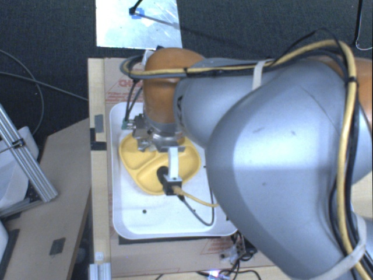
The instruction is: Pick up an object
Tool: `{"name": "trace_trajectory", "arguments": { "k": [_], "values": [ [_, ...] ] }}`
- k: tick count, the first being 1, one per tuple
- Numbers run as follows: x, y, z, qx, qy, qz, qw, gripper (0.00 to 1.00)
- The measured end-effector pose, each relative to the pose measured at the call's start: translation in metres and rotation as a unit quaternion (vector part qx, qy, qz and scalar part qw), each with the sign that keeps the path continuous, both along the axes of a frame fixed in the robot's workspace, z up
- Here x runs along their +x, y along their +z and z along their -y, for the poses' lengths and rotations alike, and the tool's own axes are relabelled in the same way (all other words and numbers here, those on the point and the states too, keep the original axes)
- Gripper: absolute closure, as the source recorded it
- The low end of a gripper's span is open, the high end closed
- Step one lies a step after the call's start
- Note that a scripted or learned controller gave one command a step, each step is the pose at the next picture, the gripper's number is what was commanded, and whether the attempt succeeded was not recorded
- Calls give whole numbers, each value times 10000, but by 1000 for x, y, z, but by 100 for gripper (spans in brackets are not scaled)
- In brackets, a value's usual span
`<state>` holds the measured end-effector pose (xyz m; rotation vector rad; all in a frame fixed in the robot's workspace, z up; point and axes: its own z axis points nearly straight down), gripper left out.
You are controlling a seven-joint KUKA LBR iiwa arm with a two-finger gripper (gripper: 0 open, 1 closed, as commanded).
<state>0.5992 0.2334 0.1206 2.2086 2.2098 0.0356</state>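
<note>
Yellow moulded object, lobed and shallow, lies flat on the floor of the white bin, in the bin's 10 o'clock part, near the 9 o'clock wall. Gripper sits straight over it, covering the object's 12 o'clock portion; yellow shows out from under it toward 9, 6 and 3 o'clock. Contact can't be judged, and whether the gripper is apart or closed can't be told, as the wrist hides it. Tiny dark speck on the bin floor at 6 o'clock of the object. Grey arm covers the bin's 3 o'clock side. Cardboard sheet under the bin. Shiny foil sheet further out at 12 o'clock.
</note>
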Motion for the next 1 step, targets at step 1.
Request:
{"name": "trace_trajectory", "arguments": {
  "k": [1],
  "values": [
    [-39,-17,-1,7,9,-34,10000,100]
  ]
}}
